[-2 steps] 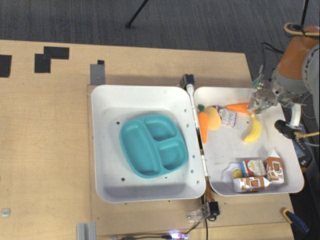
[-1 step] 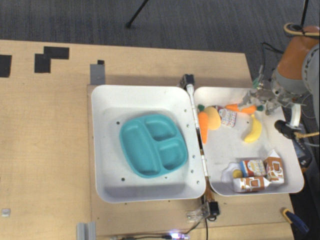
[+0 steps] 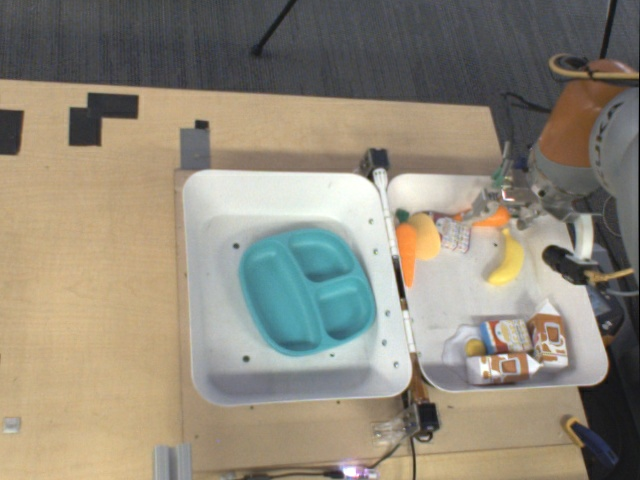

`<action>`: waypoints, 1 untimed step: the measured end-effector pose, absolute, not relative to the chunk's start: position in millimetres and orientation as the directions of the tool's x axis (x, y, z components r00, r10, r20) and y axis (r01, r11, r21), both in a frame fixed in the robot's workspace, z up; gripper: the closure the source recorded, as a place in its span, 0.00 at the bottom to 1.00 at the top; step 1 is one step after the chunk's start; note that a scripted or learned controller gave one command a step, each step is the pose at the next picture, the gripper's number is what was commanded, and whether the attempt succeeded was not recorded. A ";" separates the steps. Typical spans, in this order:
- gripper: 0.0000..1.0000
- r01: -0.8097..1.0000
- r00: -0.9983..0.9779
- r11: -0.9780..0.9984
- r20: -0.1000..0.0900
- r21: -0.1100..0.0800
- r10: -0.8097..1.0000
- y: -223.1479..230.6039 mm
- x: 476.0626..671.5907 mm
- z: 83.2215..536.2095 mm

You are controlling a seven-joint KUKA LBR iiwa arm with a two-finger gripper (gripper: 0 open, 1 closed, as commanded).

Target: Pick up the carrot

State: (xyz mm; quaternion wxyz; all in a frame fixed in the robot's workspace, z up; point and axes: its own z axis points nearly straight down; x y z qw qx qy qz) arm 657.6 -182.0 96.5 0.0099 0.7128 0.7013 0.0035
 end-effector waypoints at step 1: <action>1.00 1.000 0.014 -0.014 -0.007 0.005 1.000 -182.3 655.7 106.5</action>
